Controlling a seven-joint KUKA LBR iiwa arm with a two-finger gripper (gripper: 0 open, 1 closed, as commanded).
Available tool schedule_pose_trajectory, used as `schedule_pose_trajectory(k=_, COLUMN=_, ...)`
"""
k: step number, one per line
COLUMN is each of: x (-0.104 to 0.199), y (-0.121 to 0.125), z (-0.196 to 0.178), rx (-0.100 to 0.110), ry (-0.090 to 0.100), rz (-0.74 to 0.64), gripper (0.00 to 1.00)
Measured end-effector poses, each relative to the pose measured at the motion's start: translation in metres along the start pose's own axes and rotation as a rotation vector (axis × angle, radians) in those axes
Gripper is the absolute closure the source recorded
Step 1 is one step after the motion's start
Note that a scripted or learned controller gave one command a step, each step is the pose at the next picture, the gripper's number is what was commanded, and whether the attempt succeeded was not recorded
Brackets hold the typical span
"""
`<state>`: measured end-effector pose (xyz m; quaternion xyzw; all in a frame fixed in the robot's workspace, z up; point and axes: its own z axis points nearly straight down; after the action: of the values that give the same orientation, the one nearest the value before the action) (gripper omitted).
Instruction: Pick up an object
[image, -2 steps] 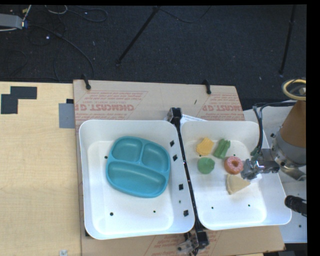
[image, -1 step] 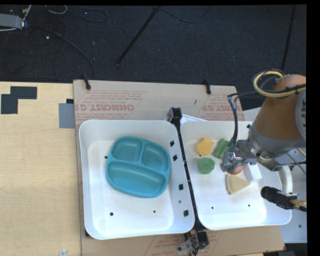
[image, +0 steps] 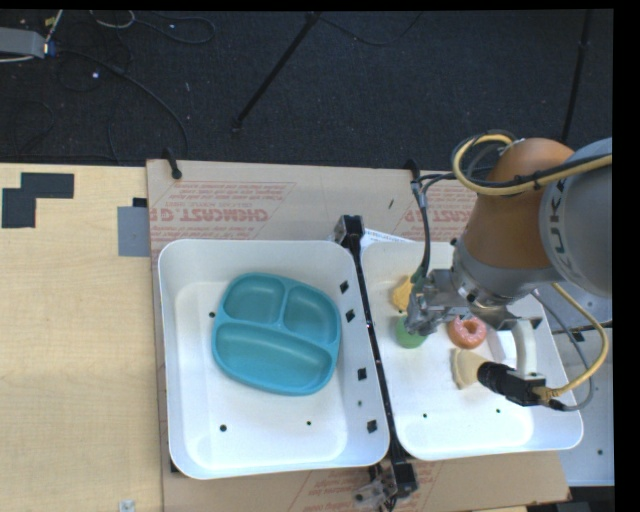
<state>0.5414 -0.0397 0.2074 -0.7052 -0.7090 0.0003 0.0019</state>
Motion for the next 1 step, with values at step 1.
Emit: schedule_pose_trajectory(k=1, x=0.0477, y=0.0139, z=-0.0125, rx=-0.001, ry=0.000, rz=0.000, gripper=1.00)
